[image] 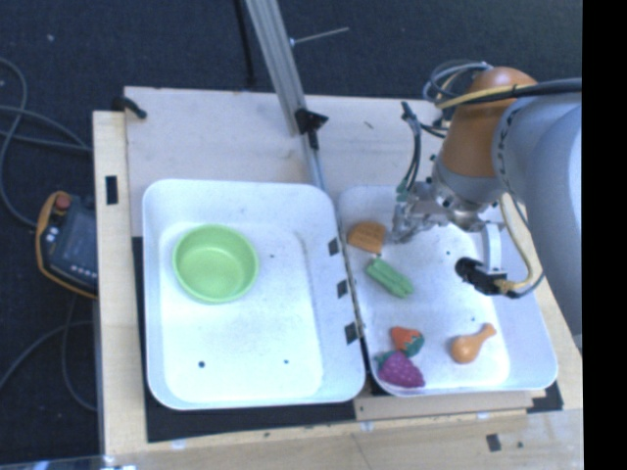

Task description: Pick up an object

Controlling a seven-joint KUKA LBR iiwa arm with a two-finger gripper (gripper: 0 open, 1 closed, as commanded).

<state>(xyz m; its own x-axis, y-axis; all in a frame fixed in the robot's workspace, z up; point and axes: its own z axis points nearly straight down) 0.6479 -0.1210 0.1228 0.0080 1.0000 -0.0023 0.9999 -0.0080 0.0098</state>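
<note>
My gripper point(403, 225) hangs over the upper left part of the right bin point(524, 360), its tips pointing down near the bin floor. Just to its left lies a tan bread-like piece point(366, 236), close to the fingers but apart from them. Below it rests a green ridged vegetable point(390, 278). Further down lie a small orange-and-green carrot piece point(406, 340), a purple grape bunch point(401, 369) and an orange drumstick shape point(471, 344). Nothing shows between the fingers.
A green bowl point(216, 262) sits in the left bin point(245, 360) at its upper left. A slanted metal pole point(279, 57) rises behind the bins. A black cable end point(477, 275) dangles from the arm over the right bin's middle.
</note>
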